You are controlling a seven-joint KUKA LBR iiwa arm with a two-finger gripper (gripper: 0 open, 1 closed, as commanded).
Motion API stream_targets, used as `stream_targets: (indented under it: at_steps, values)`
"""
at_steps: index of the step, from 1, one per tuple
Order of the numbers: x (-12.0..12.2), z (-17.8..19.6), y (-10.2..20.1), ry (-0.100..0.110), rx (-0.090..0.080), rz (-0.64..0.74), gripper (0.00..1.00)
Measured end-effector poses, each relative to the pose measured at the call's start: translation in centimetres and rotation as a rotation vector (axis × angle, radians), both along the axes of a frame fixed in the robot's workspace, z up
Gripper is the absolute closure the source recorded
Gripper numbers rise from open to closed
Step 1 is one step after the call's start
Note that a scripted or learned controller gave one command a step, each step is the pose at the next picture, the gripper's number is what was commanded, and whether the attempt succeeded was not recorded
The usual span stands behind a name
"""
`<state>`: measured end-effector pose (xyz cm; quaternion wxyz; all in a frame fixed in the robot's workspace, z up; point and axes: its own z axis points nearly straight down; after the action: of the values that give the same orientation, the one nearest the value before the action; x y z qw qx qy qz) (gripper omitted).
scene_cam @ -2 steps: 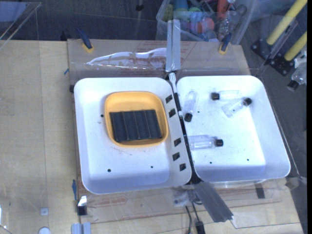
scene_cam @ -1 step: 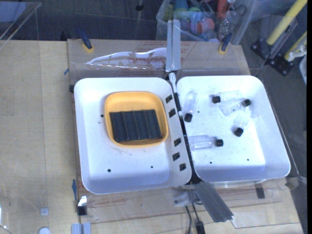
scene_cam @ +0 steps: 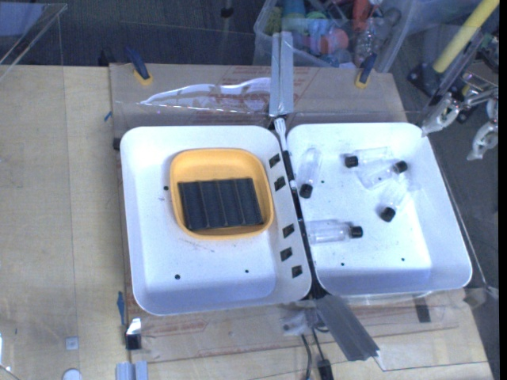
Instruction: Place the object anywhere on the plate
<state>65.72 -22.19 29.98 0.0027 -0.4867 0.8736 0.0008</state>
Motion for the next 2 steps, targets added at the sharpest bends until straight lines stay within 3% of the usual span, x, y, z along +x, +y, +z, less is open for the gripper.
stream_targets:
  at_steps: [1, 2]
  values:
    - [0.1, 1.2, -0.1, -0.01, 0.003, -0.006, 1.0]
    - [0.1, 3.8, 0.0, -0.006, -0.003, 0.287, 1.0]
